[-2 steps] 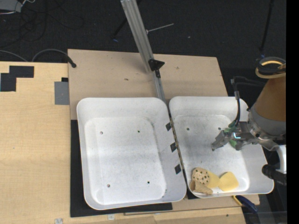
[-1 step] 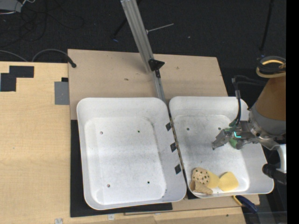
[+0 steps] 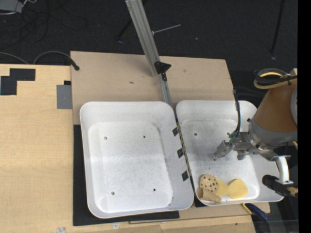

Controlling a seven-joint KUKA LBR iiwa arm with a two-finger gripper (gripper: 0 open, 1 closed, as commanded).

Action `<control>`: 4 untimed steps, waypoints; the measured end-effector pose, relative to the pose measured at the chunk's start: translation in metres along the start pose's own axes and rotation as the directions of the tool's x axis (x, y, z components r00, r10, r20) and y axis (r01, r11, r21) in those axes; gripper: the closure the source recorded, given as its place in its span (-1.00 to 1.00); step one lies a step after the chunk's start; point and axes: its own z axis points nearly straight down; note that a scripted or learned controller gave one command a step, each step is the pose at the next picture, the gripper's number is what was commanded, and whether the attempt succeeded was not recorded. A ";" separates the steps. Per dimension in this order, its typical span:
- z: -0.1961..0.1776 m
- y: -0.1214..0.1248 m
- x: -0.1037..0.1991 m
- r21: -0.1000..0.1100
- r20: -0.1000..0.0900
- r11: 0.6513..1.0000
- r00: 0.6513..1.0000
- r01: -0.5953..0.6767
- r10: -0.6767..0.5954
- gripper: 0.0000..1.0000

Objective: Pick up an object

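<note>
Two objects, both in right bin (image 3: pixel 214 115), near edge, toward its near-left corner. Tan spotted piece (image 3: pixel 209 183), dark dots on top, lies flat at left, close by divider between bins. Pale yellow lump (image 3: pixel 237 189), rounded, smooth, lies just right of it; yellow strip between them seems to join or touch both. Neither lifted, both resting on bin floor.

two white bins (image 3: pixel 131 111), three small objects (image 3: pixel 223 188)

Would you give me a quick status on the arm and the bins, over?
Gripper over right bin, nothing seen between fingers. Yellow pieces and speckled piece at bin's near edge, untouched. Nothing blocking them.
</note>
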 end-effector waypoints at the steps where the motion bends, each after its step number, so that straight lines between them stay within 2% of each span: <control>1: 0.044 0.000 -0.004 0.000 0.000 1.000 1.000 0.000 0.000 -1.00; 2: 0.059 0.000 -0.003 -0.006 0.001 1.000 1.000 -0.001 0.001 -1.00; 3: 0.049 0.000 -0.004 -0.005 0.000 1.000 1.000 -0.006 0.006 1.00; 4: 0.002 0.008 -0.002 -0.010 0.002 1.000 1.000 0.002 -0.002 1.00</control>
